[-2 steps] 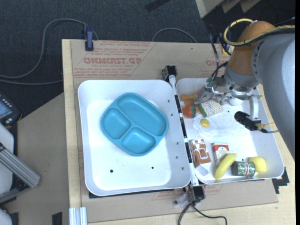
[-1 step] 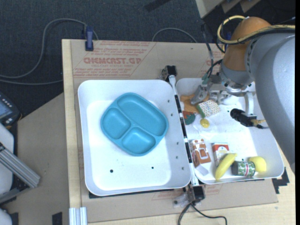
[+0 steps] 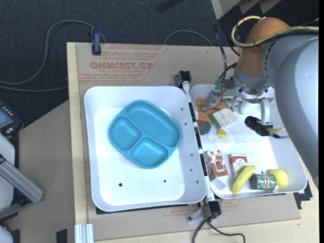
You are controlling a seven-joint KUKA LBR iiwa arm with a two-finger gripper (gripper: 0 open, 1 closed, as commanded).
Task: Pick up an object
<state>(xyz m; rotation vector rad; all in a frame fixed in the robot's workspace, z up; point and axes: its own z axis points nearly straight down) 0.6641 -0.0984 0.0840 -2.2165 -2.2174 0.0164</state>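
Checkered block (image 3: 224,118) lies unheld at six o'clock of end effector (image 3: 238,101); spread unclear; descent next.

A robotics lab, by the look of it: a grey arm (image 3: 296,80) reaches in from the right over two white bins (image 3: 101,103) on a printed board tabletop (image 3: 121,62), with loose cables (image 3: 61,29) trailing across dark carpet (image 3: 50,4) at the far side.
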